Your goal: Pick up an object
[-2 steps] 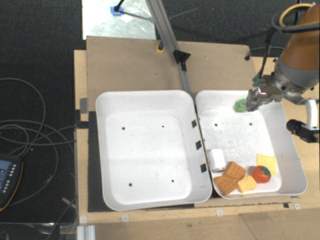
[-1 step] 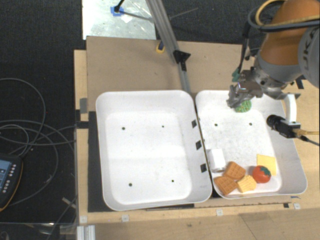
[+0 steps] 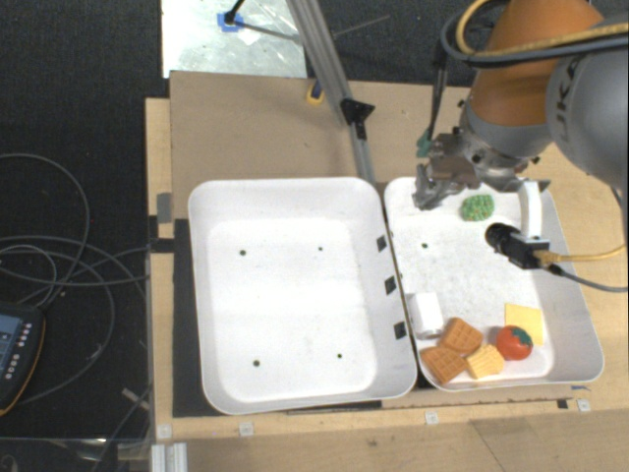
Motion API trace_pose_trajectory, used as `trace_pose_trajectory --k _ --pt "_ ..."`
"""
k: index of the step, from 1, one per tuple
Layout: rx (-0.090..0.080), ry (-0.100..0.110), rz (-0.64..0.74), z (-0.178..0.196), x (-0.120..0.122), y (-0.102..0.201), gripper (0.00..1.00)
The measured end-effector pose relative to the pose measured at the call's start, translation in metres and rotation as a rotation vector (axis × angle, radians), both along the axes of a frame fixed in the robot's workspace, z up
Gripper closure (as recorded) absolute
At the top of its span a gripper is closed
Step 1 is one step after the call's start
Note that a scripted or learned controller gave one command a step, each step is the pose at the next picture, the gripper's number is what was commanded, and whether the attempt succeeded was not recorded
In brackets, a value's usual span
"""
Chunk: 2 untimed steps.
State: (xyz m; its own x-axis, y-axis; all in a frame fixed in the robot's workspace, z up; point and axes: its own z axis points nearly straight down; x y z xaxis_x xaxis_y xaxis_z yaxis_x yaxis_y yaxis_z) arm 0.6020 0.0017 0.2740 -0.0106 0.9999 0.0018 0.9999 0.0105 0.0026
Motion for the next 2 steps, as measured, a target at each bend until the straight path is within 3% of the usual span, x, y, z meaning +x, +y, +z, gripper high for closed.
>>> trace_pose_trajectory --k 2 --pt "0.0 0.001 -0.001 -0.01 0.008 0.089 1.0"
